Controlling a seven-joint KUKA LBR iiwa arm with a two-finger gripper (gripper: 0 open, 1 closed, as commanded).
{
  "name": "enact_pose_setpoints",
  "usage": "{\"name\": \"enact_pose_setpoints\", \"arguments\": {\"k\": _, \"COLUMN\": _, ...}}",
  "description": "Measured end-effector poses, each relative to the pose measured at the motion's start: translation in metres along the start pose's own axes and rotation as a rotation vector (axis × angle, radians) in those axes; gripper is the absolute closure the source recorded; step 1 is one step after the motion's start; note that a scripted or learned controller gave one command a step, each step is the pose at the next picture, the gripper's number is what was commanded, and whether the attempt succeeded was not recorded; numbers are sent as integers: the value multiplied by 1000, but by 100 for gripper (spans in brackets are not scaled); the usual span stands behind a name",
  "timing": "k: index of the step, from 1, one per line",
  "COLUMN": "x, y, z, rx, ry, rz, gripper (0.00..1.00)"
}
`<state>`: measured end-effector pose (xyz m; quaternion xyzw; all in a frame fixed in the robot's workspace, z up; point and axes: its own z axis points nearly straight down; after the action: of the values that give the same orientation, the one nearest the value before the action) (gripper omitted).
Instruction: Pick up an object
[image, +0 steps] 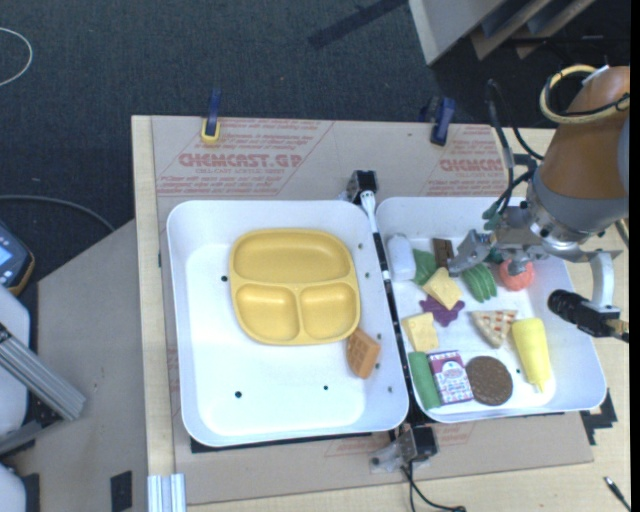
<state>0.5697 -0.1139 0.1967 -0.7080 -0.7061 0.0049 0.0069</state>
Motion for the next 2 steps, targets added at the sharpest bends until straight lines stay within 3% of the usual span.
{"name": "enact_pose_setpoints", "arguments": {"k": 1, "x": 0, "y": 3, "z": -8, "rx": -15, "ry": -2, "rz": -3, "gripper": 0}}
{"name": "enact_pose_setpoints", "arguments": {"k": 2, "x": 11, "y": 1, "z": 44, "rx": -9, "ry": -1, "rz": -3, "gripper": 0}}
